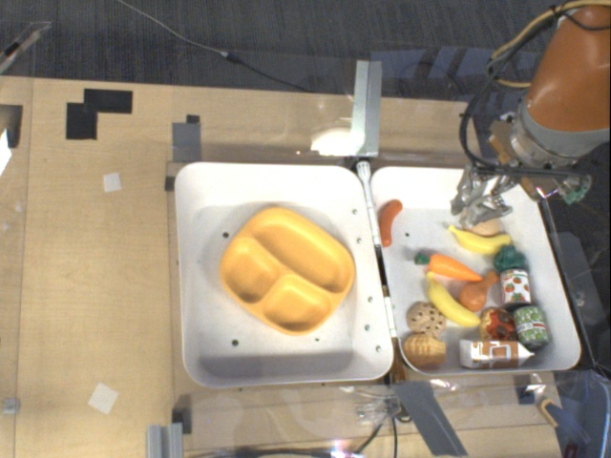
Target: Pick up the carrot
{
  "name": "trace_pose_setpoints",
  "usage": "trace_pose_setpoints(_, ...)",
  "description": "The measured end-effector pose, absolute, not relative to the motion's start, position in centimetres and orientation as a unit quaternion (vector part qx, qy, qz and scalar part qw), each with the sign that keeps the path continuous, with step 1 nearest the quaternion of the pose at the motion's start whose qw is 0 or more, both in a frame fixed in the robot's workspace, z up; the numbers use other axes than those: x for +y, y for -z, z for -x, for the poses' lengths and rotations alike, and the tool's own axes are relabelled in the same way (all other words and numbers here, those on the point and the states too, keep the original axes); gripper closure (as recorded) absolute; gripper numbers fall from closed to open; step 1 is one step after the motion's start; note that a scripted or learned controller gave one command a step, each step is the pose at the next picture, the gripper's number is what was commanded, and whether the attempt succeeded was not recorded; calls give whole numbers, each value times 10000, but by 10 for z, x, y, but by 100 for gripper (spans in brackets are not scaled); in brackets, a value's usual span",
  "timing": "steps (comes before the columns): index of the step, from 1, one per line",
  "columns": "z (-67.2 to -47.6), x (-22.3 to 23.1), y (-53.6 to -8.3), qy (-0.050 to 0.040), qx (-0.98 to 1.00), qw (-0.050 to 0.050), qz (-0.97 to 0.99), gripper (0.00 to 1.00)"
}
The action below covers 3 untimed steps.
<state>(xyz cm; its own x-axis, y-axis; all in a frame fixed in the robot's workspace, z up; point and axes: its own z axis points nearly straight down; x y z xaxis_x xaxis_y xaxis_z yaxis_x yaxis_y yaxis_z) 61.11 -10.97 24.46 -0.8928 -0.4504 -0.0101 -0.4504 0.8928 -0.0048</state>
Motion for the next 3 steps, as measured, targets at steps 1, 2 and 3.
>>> trace_pose_setpoints(1, -597, -97, -103, 20, 9697, 80, 2443, 0)
trace_pose_setpoints(2, -620, -114, -159, 6, 9998, 69, 185, 0)
trace_pose_setpoints(3, -597, -103, -101, 18, 9981, 177, 585, 0)
